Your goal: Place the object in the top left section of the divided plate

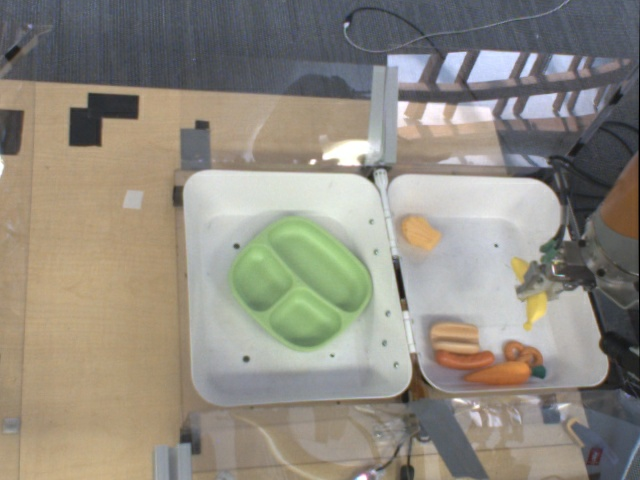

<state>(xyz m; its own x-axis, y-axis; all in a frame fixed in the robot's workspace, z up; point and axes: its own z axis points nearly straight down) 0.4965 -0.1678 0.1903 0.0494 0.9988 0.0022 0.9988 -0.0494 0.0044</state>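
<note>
Arm (622,230) entered at the right edge. Visible section was grey, with an orange-tan patch above it at the frame edge, matching the orange band. Gripper (535,283) was small, metallic grey, with pale silvery highlights on its end and darker recesses between parts. Gripper body looked blocky and angular, mounted on a wider rounded grey wrist housing. Dark cables looped behind the arm near the upper right. Screws and markings were too small to resolve. A dark rounded part sat lower right, under the wrist.
</note>
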